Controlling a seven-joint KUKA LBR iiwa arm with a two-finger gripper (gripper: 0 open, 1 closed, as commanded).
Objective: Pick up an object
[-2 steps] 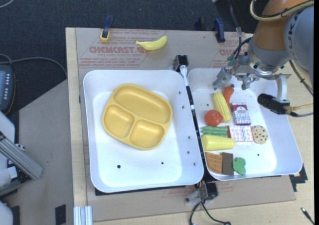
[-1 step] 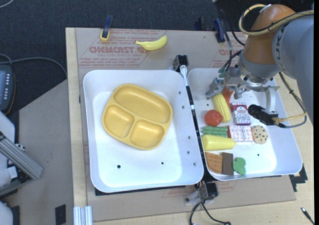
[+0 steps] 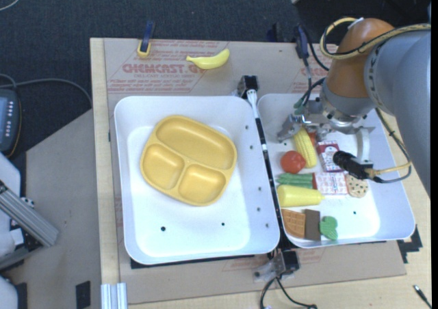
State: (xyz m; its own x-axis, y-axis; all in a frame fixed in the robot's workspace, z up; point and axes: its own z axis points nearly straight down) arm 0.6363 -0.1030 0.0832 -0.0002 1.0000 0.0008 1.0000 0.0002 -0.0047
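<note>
Starting at the left, the left bin (image 3: 130, 184) holds a yellow plate (image 3: 189, 159) with three sections. The plate lies flat near the middle of this bin. Behind the bins, a small yellow banana (image 3: 209, 60) lies on the cardboard-covered worktop (image 3: 109, 75).

Next comes the right bin (image 3: 390, 222), touching the left bin along one side. It is full of toy food. A red tomato (image 3: 293, 161) sits beside a yellow corn cob (image 3: 305, 148). Just in front of them lie a green pepper (image 3: 296, 180) and a yellow piece (image 3: 298, 196). Near the front edge are a waffle (image 3: 294, 223), a brown bar (image 3: 312, 224) and a small green piece (image 3: 329, 227). A red and white packet (image 3: 331, 171) and a cookie (image 3: 356, 186) lie to the right of the corn.

The grey arm with its orange band (image 3: 356, 61) reaches in from the right. The end effector (image 3: 311, 125) hangs over the back of the right bin, just above the corn cob. Whether it is open or closed cannot be told, and nothing can be seen in its grip.
</note>
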